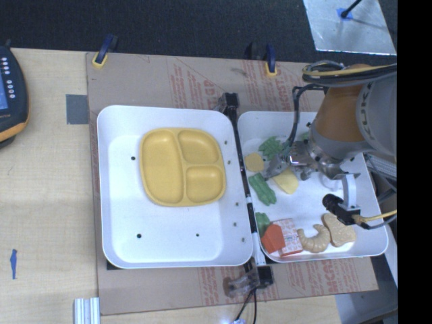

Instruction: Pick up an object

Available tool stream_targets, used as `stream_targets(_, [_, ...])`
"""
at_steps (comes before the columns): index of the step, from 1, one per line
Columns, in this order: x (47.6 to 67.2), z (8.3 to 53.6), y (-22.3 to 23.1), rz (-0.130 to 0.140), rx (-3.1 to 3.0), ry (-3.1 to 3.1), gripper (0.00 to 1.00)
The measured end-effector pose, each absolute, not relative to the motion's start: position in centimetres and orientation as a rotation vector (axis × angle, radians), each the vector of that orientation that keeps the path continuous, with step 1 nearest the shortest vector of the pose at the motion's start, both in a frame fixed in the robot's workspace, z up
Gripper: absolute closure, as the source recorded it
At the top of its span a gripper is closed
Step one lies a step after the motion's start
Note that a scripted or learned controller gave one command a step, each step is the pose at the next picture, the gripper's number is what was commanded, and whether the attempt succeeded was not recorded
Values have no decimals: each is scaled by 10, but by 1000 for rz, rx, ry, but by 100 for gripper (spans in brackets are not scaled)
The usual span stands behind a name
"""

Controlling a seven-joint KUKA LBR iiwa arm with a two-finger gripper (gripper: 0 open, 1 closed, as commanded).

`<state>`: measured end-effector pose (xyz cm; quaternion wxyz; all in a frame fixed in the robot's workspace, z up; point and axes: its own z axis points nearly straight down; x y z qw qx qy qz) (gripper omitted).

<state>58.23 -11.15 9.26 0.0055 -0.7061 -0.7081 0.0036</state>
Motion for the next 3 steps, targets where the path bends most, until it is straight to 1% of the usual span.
stream_targets(1, [631, 92, -101, -1, -2215, -2229, 0])
stream_targets(2, [658, 102, -121, 0, -2215, -2231, 0])
stream_targets(3, [654, 111, -122, 20, -2201, -2224, 100])
